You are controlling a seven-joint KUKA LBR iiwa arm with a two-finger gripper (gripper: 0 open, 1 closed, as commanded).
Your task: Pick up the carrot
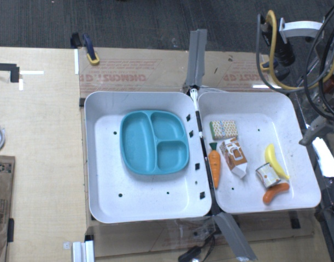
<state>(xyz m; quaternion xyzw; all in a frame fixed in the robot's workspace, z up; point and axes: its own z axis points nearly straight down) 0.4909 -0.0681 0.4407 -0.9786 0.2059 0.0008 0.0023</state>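
The carrot [214, 168] lies in the right bin [287, 109], against its left wall, green top pointing away from the camera. Just right of it lies a small carton [234, 157]; a patterned packet [223, 128] sits above both. A banana [275, 161], a can [267, 175] and a sausage [276, 193] cluster near the right wall. The left bin [101, 162] holds a blue divided plate [154, 142]. Pincer state: cannot tell.
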